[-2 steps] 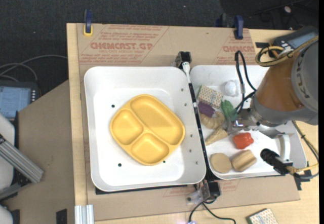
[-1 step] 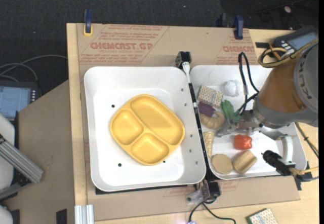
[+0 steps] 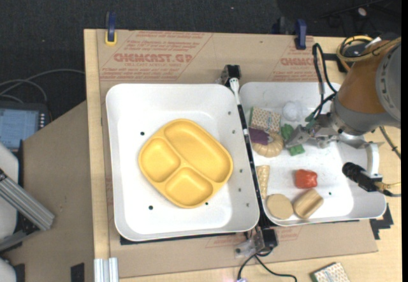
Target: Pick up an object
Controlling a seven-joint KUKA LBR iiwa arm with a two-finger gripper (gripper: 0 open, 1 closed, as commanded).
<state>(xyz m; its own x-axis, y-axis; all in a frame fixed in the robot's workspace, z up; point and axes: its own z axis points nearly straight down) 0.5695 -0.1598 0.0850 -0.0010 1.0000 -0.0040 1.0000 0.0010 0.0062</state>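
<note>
1. The likeliest target is the small green block (image 3: 295,148) in the right bin (image 3: 331,210) — it lies in the upper middle of that bin, just below the gripper (image 3: 305,136), which hangs low over it with the grey arm (image 3: 366,89) reaching in from the right.
2. I cannot tell whether the fingers are apart or together; they blur into the clutter beneath them, and nothing shows clearly between them, so I judge the grasp not yet made.
3. To do this step well, the gripper should come straight down with the green block centred, and close only once it is low enough to catch the block's sides rather than its top edge.
4. Crowding is the risk: a second green piece (image 3: 287,129) lies just up and left, a white ball (image 3: 291,110) sits above that, and a tan biscuit-like thing (image 3: 268,145) with a purple piece (image 3: 259,136) on it lies to the left — a wide approach could nudge any of them.
5. The green block looks small, hard and angular, so it may tip or slide if caught off-centre.
6. Further out, a red pepper-like toy (image 3: 305,178), a tan roll (image 3: 307,204) and a round biscuit (image 3: 278,206) lie lower in the same bin, well apart from the gripper.
7. The left bin (image 3: 127,147) holds a yellow divided plate (image 3: 185,163); both bins rest on the tabletop (image 3: 159,54).
</note>
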